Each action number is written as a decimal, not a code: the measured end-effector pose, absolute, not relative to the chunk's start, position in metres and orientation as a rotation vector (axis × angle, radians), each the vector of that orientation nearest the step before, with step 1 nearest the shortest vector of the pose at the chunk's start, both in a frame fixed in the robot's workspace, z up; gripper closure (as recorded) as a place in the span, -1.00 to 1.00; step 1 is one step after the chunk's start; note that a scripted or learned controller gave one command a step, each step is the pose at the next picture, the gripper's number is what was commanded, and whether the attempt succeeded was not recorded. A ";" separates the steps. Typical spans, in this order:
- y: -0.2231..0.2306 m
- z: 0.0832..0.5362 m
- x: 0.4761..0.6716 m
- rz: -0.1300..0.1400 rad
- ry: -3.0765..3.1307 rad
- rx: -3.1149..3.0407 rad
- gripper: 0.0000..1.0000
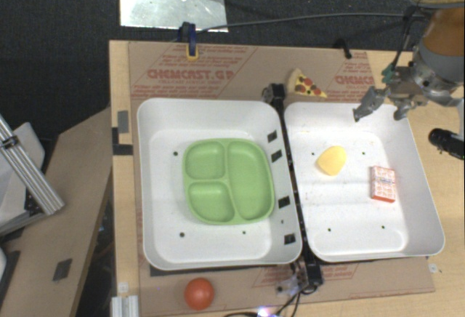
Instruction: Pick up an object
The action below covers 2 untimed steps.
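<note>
We are hovering our released, empty pincer [381, 104] over the right white bin's [418, 235] far edge, the rounded yellow object [332, 160] lying ungrasped below, pickup not yet begun.

A brown desk [123, 235] carried two shallow white bins side by side: the left bin [156, 163] and the right bin [418, 214]. A pizza-slice toy [306, 84] lay on the desk beyond them, a red ball [199, 293] at its near edge.
</note>
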<state>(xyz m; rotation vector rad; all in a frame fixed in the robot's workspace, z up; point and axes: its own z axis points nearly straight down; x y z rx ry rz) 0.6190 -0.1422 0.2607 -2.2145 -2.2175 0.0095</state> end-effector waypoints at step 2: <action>-0.146 0.215 0.631 0.001 -2.223 -2.219 -1.00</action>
